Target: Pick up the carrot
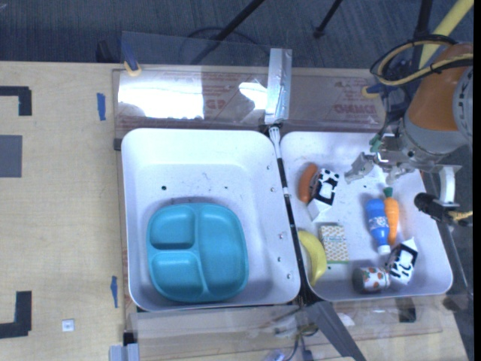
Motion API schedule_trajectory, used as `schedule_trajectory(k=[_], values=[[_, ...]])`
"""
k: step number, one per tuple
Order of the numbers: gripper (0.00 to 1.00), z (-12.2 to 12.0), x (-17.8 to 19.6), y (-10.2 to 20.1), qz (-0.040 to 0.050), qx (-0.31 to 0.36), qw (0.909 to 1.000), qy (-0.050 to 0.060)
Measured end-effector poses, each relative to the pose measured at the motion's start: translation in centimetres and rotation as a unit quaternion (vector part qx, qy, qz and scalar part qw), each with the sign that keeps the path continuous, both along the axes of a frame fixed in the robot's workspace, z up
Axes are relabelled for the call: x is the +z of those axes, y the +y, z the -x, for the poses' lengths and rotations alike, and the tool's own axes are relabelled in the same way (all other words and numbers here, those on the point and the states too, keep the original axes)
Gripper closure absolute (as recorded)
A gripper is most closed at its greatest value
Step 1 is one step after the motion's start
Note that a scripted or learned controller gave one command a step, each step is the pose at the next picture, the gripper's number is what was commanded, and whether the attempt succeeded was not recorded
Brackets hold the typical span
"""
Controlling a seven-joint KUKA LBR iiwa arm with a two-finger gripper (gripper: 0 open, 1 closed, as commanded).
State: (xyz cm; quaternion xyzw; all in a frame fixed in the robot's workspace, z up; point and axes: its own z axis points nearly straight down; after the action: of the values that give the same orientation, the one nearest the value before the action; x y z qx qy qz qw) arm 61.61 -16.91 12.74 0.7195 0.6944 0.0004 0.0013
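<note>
The carrot (391, 212), orange with a green stub at its top end, lies lengthwise in the right bin (436, 232), touching the right side of a blue bottle (376, 221). My gripper (378, 170) hovers just above the carrot's green end, near the bin's far side. Its fingers (360, 167) are spread open and nothing is between them. The grey arm with its orange band reaches in from the upper right.
Also in the right bin are an orange sausage-like item (307, 181), a black-and-white patterned piece (325, 187), a banana (315, 253), a cracker pack (334, 241), a small can (371, 278) and another patterned piece (403, 262). The left bin (203, 156) holds a blue divided plate (197, 250).
</note>
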Motion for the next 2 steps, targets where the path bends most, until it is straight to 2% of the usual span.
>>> schedule_trajectory(k=[1,2], values=[[0.00,-0.9,7.4,3.9,-0.0003,-0.031,0.9995,0.000],[0.00,1.9,5.6,-4.5,-0.0008,-0.033,0.9995,0.002]])
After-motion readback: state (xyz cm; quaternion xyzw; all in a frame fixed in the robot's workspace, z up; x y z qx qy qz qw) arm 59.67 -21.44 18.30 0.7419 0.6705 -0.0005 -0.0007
